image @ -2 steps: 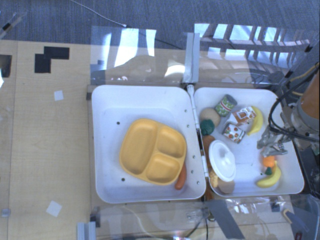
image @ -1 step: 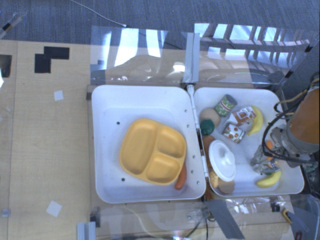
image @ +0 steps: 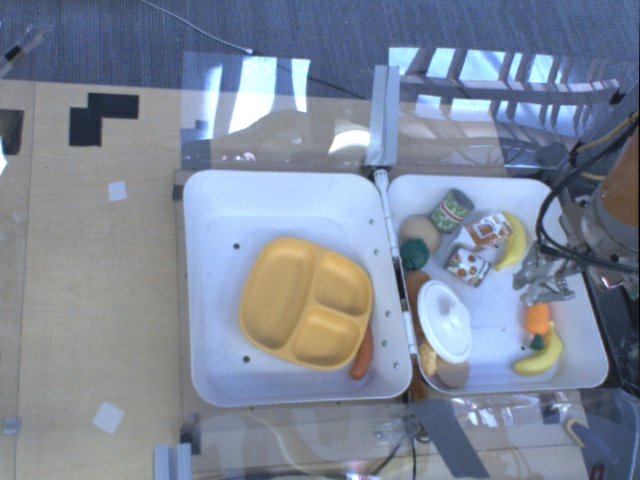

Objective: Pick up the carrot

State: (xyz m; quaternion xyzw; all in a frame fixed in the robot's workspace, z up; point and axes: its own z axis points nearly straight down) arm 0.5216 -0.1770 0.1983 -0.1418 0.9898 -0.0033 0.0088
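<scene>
Closest to you, a yellow banana (image: 537,358) is lying at the near edge of the right bin (image: 590,368), just below the jaws as you are looking at them. The carrot (image: 539,318) (a small orange piece with a green tip pointing toward the banana) is sitting between that banana and the jaws, right under them and close to touching the metal. The arm (image: 612,208) is reaching in from the right and hanging the jaws over the right side of this bin; you are not getting a clear look at them, so I cannot tell whether they are apart or together, and nothing is showing between them.

Just up and to the left of the jaws, a second banana (image: 513,243) is leaning beside two small printed boxes (image: 478,248), with a green-labelled can (image: 450,210) sitting beyond those. Further left of the jaws, a round white lid (image: 445,320) is resting near the bin's left wall, with a dark green lump (image: 415,255) and a tan ball (image: 419,232) above it.

Well to the left of the jaws, the left bin (image: 215,268) is holding a yellow divided plate (image: 305,301), and a reddish-orange stick (image: 361,356) is lying against the plate's near right corner. Both bins are sitting on the pale wooden worktop (image: 90,298).
</scene>
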